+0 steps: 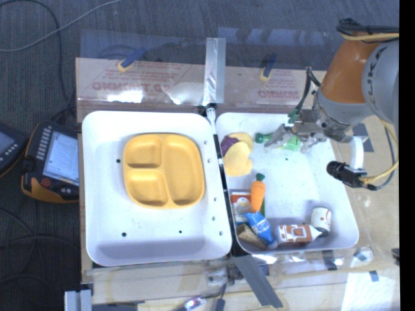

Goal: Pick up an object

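Gripper (pixel 293 138) over right bin (pixel 337 193), fingers spread, a green object (pixel 292 142) between them; carrot (pixel 257 194) well apart.

Bright, even overhead light, slightly soft picture.
Glare streaks the clear plastic sheet (pixel 162 86) behind the white bins (pixel 97 238); shadows are faint, and small items look blurry.

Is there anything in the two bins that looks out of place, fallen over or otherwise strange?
Nothing looks spilled or broken. The yellow divided plate lies flat in the left bin. In the right bin, the toys are crowded along its left and near edges; the carton lies on its side, and the carrot leans on a box.
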`<act>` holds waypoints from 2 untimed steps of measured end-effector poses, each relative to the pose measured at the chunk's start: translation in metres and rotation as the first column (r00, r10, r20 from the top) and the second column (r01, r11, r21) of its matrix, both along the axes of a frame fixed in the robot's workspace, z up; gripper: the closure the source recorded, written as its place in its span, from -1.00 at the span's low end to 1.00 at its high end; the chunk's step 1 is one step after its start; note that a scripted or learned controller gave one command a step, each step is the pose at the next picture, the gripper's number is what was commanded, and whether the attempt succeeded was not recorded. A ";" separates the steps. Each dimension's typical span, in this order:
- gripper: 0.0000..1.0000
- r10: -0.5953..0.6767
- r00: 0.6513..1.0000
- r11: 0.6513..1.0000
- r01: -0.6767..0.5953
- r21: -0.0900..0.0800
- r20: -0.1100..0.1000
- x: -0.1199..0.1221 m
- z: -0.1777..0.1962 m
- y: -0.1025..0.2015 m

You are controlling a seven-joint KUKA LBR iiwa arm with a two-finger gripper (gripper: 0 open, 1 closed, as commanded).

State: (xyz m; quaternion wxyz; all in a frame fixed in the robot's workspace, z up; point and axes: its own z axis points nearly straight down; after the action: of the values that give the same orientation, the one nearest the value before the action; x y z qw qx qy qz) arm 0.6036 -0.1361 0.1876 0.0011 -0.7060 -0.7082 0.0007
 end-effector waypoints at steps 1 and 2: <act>-1.00 -0.134 0.991 0.991 0.134 -0.002 0.014 -0.033 -0.097 0.021; -1.00 -0.088 0.996 0.996 0.088 -0.004 0.020 -0.065 -0.097 0.028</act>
State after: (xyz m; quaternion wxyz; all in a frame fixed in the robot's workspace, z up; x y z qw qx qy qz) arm 0.5387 -0.1081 0.0910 -0.0076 -0.7365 -0.6764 -0.0045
